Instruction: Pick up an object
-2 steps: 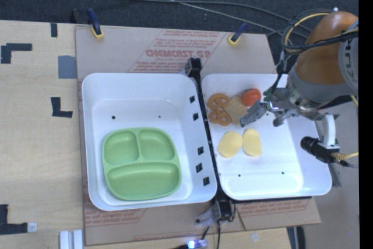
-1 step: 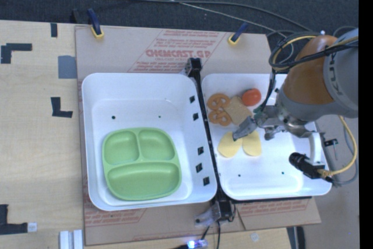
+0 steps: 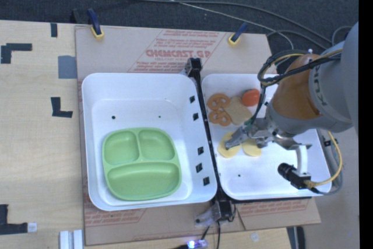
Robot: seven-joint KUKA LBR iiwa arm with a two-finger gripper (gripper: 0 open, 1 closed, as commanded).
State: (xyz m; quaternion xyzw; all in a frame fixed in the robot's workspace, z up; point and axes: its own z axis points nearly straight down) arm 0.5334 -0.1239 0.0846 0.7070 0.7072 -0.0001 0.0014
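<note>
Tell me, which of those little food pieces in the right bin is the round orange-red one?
It's the small orange-red ball at the far side of the right bin. The pretzel-shaped pieces beside it are brown, and the flat slices near the gripper are pale yellow.

A green divided plate (image 3: 141, 162) lies in the left white bin (image 3: 93, 90); black cables (image 3: 175, 0) cross the dark floor.

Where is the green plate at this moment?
The green plate lies in the left bin, toward its front, apart from the gripper.

The grey arm (image 3: 315, 96) reaches in from the right, its end effector (image 3: 238, 140) lowered.
</note>
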